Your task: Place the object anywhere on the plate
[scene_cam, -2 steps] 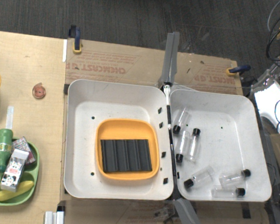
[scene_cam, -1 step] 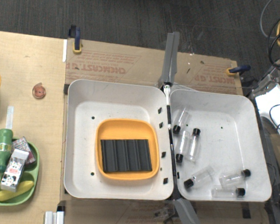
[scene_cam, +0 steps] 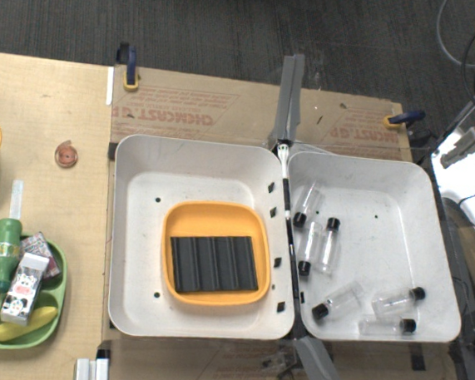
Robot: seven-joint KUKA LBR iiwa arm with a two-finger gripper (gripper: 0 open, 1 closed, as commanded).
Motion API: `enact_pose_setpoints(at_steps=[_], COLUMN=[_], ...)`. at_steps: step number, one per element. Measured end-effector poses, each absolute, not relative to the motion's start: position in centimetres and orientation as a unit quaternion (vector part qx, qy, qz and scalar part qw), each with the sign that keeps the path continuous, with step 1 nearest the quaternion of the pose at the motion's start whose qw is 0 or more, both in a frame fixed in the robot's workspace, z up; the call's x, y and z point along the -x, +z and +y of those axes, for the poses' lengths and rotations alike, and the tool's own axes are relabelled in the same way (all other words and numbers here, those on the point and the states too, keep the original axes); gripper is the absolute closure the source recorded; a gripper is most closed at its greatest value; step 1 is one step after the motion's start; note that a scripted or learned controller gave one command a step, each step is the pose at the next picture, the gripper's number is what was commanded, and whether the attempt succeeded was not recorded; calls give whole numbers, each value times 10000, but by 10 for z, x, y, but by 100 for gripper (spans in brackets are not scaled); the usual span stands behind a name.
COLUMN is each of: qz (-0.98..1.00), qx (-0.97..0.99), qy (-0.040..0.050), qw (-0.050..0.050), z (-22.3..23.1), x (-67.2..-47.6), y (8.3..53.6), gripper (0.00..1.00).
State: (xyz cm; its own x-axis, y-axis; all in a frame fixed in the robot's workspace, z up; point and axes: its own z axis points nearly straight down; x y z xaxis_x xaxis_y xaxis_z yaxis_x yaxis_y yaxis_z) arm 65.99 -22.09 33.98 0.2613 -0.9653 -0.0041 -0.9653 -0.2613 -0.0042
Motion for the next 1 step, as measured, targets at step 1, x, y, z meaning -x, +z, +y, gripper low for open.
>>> enact_pose_setpoints(at_steps=[1], qz=[4780], qx=[8783], qy=[12], qw=[26], z=[-208], x=[-660], y=[329], gripper=[0])
